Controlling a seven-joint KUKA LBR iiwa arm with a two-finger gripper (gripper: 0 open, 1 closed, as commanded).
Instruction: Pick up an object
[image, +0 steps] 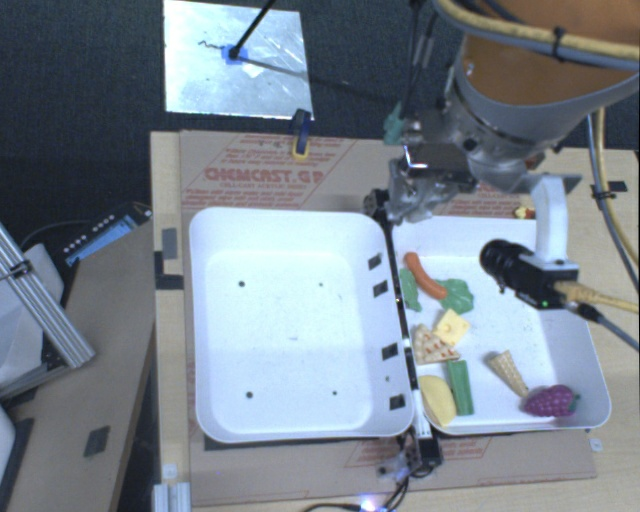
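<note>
The right bin holds several toy foods. An orange carrot lies beside a green leafy piece. Below them are a yellow cheese wedge and a waffle cracker. Near the front lie a pale yellow piece, a green stick, an ice-cream cone and purple grapes. My gripper hangs over the bin's back left corner, above the divider and behind the carrot. Nothing shows in its grasp.
The left bin lies beside the right one, with a black clipped divider between them. A black cylinder on a white bracket juts over the right bin's back. Cardboard lies under both bins.
</note>
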